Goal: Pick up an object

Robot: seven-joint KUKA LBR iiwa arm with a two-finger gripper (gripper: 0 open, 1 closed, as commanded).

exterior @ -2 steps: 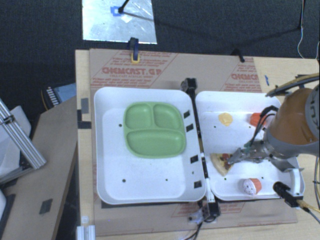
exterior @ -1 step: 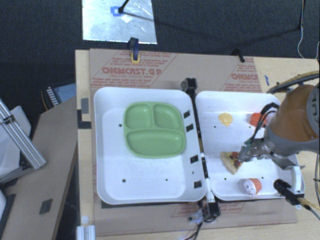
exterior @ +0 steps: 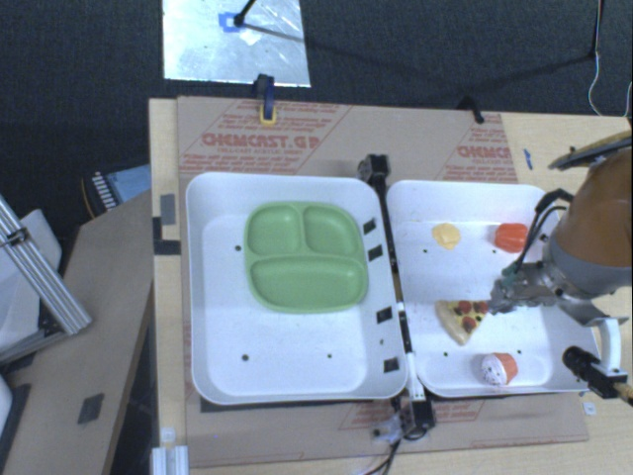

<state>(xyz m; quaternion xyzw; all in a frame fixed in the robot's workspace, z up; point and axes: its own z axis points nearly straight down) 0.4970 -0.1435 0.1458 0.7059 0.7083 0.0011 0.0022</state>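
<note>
In the right bin (exterior: 425, 206) lie a toy pizza slice (exterior: 459, 320), a small yellow piece (exterior: 446, 234), an orange-red piece (exterior: 511, 235) and a white and orange round toy (exterior: 496, 368). My gripper (exterior: 499, 298) reaches in from the right and hangs low over the right end of the pizza slice, at its toppings. I cannot see whether it touches the slice.
A green three-compartment plate (exterior: 305, 256) lies in the left bin (exterior: 213, 295). A black divider with clips (exterior: 389, 265) runs between the bins. The arm's grey and orange body (exterior: 593, 236) covers the right bin's right side. Cardboard (exterior: 326, 137) borders the bins at the back.
</note>
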